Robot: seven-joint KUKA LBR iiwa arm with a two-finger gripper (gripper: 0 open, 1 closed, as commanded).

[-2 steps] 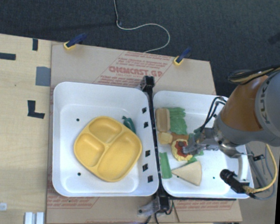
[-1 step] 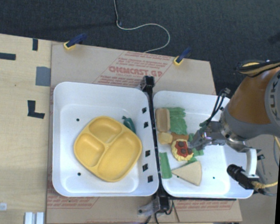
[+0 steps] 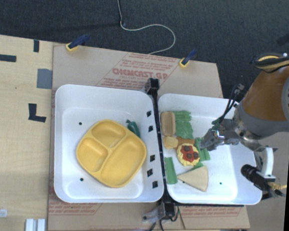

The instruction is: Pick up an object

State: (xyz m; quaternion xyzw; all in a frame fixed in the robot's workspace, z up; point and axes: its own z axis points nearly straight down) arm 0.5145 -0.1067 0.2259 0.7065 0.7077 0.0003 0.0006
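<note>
Camera view showed the two-finger gripper [image 3: 208, 142], closure unclear, beside a light, rigid-looking round red-topped plastic pizza toy [image 3: 188, 154]; its rim seemed graspable.

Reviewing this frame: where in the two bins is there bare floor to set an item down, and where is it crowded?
Free: the left bin along its near and far walls around the yellow plate, and the right bin's near-right floor beyond the tan wedge. Crowded: the right bin's left half, near the claw.

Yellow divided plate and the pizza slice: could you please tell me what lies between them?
In the camera view, the bins' adjoining walls and a green strip separate the yellow plate from the pizza slice.
</note>
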